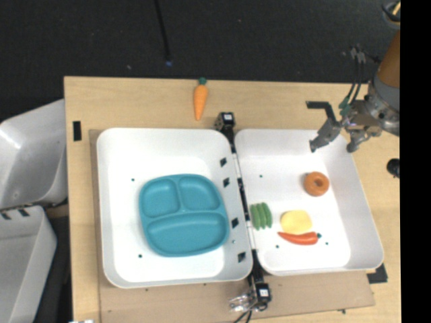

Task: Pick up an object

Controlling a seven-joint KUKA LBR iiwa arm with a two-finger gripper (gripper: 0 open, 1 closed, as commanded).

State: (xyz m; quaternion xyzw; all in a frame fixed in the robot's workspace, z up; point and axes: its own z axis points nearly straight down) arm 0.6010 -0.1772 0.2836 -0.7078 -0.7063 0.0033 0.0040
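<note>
The left bin (114, 180) holds a big blue plate (183, 214) with three parts. The right bin (350, 207) holds a brown donut (316, 184), a yellow lump (295, 220), a red chili (299, 238) and a green veggie (260, 215), and an orange carrot (200, 99) lies on the bench (135, 99) behind the bins. The gripper (337, 138) hangs over the right bin's far edge with its fingers spread wide, holding nothing.

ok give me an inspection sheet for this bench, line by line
Surface: wooden bench bearing left bin and right bin.
Job's things: donut, green piece, yellow piece and red pepper in right bin; carrot on bench behind the bins.
Clutter: blue tray in left bin.
Grippers: gripper open over right bin's far right corner, holding nothing.
Cables: wires at front edge.
Surroundings: dark floor, white object at left.
</note>
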